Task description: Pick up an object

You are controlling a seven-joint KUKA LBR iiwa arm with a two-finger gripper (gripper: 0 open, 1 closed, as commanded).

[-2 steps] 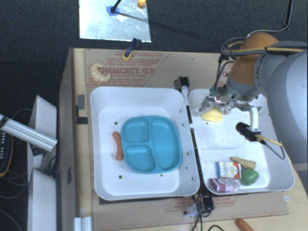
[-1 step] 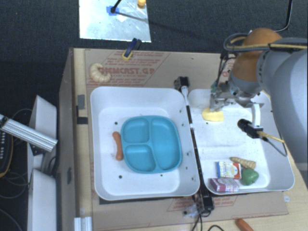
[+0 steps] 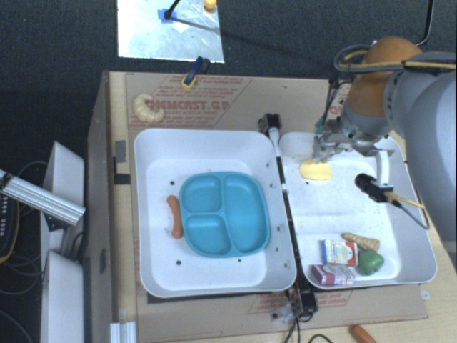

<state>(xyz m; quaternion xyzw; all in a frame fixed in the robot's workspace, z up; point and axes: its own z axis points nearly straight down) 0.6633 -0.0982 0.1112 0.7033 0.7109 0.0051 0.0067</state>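
Observation:
A pale yellow object [image 3: 315, 171] lies at the far left of the right bin [image 3: 335, 213]. My gripper [image 3: 325, 150] hangs directly above and just behind it, pointing down, with its tip at the object's back edge. The object rests on the bin floor. At the near end of the same bin are a small red and white carton [image 3: 338, 251], a tan cone [image 3: 360, 241], a green object [image 3: 370, 263] and a pink box [image 3: 330, 275].
The left bin [image 3: 157, 163] holds a blue divided plate [image 3: 223, 213] and, to its left, an orange sausage [image 3: 175, 216]. A beige curled piece [image 3: 148, 106] lies on the cardboard behind the bins. The grey arm [image 3: 428, 120] overhangs the right bin's far right corner.

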